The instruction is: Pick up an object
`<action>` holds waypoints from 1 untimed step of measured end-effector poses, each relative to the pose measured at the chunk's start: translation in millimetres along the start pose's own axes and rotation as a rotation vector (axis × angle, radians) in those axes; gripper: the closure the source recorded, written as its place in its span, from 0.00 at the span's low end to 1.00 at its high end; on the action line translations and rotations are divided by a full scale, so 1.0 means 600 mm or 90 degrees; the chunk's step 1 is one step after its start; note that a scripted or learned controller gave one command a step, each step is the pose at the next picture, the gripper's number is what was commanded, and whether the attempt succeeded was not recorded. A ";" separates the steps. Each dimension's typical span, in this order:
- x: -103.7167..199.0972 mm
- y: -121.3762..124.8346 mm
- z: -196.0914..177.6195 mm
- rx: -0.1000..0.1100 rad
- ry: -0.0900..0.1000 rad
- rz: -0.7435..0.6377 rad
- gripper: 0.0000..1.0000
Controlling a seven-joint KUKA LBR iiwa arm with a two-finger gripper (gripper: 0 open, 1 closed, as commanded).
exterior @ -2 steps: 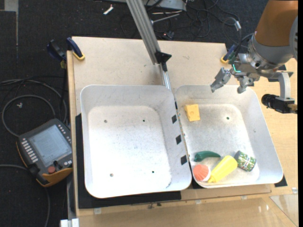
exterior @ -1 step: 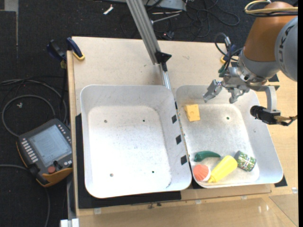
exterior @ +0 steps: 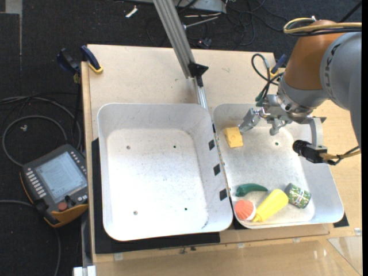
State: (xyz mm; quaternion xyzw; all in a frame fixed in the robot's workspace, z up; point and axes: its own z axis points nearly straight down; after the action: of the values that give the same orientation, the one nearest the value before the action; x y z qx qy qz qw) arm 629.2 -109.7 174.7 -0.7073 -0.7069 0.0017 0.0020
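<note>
A yellow block [exterior: 233, 137] lies in the right bin [exterior: 322, 180] near its upper left corner; just beside it, to the right, the jaws [exterior: 261, 122] hang open with nothing between them; along the bin's lower edge sit a green pepper [exterior: 251, 188], a red ball [exterior: 245, 210], a yellow bottle [exterior: 270, 204] and a green can [exterior: 298, 196]; the left bin [exterior: 152, 171] sits alongside on the surface [exterior: 144, 73].

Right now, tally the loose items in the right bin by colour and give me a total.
Yellow: 2, the cheese-like block and the long yellow piece
Green: 2, the green pepper-shaped piece and the small green can
Red-orange: 1, the round piece
Total: 5
</note>
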 end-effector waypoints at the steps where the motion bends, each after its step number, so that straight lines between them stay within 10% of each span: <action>1: 0.012 0.009 0.081 0.000 0.000 -0.002 0.00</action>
State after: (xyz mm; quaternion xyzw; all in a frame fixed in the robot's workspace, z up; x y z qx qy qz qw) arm 634.1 -102.7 126.2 -0.7064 -0.7078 0.0015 0.0018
